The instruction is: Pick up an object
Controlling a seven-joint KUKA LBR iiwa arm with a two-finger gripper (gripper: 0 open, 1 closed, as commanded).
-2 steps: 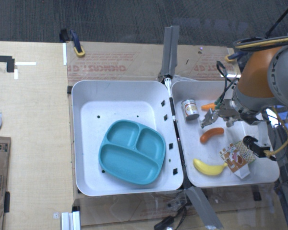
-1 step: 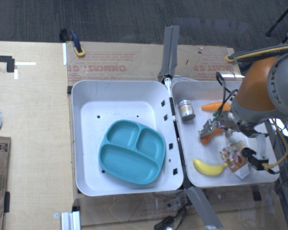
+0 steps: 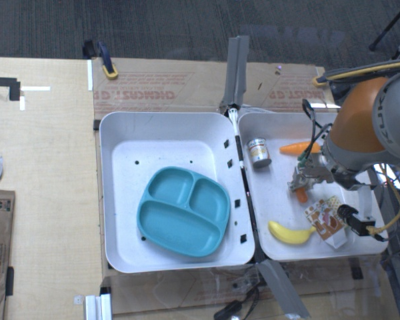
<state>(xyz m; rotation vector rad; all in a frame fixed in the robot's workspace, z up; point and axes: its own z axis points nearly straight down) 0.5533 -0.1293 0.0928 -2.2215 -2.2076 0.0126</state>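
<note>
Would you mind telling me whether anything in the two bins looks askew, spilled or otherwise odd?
Nothing looks spilled or damaged. The teal divided plate sits at a slant in the left bin. In the right bin, the small can stands upright; the banana and snack packet lie flat.

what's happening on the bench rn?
The arm reaches in from the right over the right bin, with its tool low near the bin's middle, beside a carrot. A can, a banana and a snack packet lie loose in that bin. Nothing can be seen in its grip. The left bin holds a teal divided plate.
</note>
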